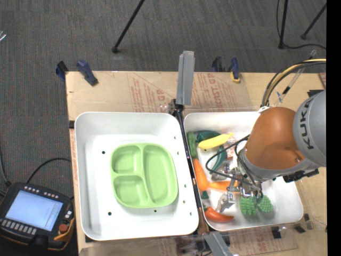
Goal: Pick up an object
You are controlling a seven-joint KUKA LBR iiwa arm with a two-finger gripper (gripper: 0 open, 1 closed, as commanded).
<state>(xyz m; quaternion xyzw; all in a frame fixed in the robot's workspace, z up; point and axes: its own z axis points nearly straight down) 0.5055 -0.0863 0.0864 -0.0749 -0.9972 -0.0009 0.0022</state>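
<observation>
Right now the gripper (pixel 237 193) hangs low inside the right bin (pixel 290 204), near the middle of its front half, with the orange band of the arm (pixel 272 140) above it. The metal parts at its tip are small and mixed with the toys under them, so I cannot tell how the claw stands, and I see nothing clearly held by it.

The closest thing is the green bumpy toy (pixel 254 204), just beside the gripper toward the bin's front right corner. A red-orange piece (pixel 218 214) lies just in front of the gripper, close to the front wall, with its long axis about parallel to that wall. An orange carrot-like toy (pixel 201 176) lies along the left wall, and a yellow banana (pixel 214 141) rests near the back left corner, farther off.

I judge that the next move depends on a small shift toward the front, to one of the two nearest toys.

The left bin (pixel 88 143) holds a green divided plate (pixel 144 175).
</observation>
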